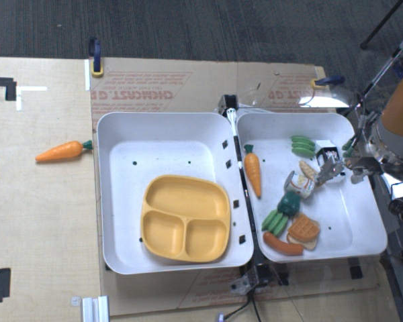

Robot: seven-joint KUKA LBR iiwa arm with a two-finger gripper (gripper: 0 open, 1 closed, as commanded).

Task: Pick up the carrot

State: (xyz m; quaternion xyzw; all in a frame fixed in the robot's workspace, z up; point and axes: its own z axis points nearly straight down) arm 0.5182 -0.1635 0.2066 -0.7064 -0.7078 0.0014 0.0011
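The gripper (330, 168) hangs low in the right bin (360, 237), near its far right part, its metal fingers (324, 174) reaching in from the right. Whether they are spread or pressed together cannot be told from this slanted view; nothing is clearly seen between them.

Just left of the fingers lies a small pale food piece (307, 170), with a grey-and-white piece (299, 184) touching it on the near side. Beyond the fingers, toward the far wall, sits a green pod (303, 145). The carrot (253, 172) lies well to the left of the fingers, along the bin's left wall, its green top pointing away and its orange tip toward the camera. Nearer than the fingers and to their left sit a dark green piece (289, 204), a cluster of green beans (275, 221), a waffle-like biscuit (303, 230) and a red sausage (282, 246), packed close together.

Far left of the fingers, the left bin (121, 247) holds a yellow divided plate (186, 218). Further left still, out on the surface (33, 233), rests a second carrot (62, 151), apart from both bins.
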